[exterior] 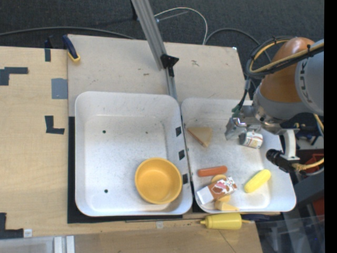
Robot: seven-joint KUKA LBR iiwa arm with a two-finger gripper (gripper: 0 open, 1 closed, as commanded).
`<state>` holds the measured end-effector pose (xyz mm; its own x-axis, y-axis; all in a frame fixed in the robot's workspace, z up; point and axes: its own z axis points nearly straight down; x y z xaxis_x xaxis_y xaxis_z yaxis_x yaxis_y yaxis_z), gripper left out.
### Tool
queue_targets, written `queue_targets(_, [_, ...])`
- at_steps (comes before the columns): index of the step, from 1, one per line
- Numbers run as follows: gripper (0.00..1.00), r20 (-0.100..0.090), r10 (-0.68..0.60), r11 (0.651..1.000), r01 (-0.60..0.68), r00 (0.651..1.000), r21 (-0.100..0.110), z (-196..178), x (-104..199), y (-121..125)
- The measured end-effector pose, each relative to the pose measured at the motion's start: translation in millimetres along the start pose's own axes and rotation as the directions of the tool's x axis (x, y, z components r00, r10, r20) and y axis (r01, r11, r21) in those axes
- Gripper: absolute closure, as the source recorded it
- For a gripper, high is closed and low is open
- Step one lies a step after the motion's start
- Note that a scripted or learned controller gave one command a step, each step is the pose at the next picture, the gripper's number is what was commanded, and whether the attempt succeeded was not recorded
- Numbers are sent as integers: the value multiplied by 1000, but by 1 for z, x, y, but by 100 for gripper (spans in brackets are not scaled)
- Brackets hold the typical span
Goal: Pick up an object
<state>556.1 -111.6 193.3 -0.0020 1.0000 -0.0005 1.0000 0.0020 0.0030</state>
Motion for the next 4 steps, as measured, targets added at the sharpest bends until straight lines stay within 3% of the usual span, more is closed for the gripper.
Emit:
queue_targets(1, [100, 0, 1, 1000, -1, 1000, 4, -42, 3, -6])
queue_targets(4, [100, -2, -6, 1000, 6, 1000, 5, -48, 176, 3])
